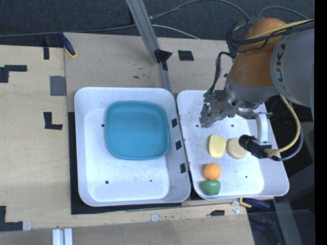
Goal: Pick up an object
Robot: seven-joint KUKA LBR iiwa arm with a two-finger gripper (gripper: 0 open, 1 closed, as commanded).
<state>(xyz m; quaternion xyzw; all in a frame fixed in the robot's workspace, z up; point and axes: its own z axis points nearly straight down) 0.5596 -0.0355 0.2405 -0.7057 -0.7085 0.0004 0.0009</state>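
— Where is the arm?
— It reaches in from the right, its orange band high over the right bin's far edge.
— And the gripper [208,117]?
— Pointing down toward that bin's far-left corner, wrist bent leftward.

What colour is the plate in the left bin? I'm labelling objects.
Teal-blue plate, seen in the camera view.
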